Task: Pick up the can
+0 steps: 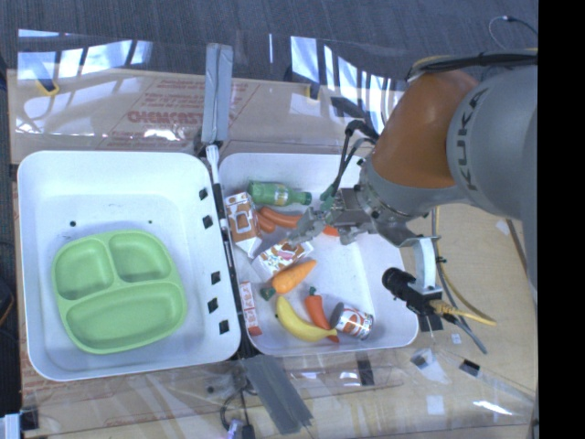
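Can lies lower right in the right bin, beside banana. Gripper mid-frame above; finger state unclear.

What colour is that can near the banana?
Red and white with a silver end, seen in the camera view: the can.

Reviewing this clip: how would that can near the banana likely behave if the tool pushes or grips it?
The can lies on its side, so a push would probably roll it. It looks rigid and smooth, perhaps slippery. The banana and a carrot crowd its left, so they may get nudged.
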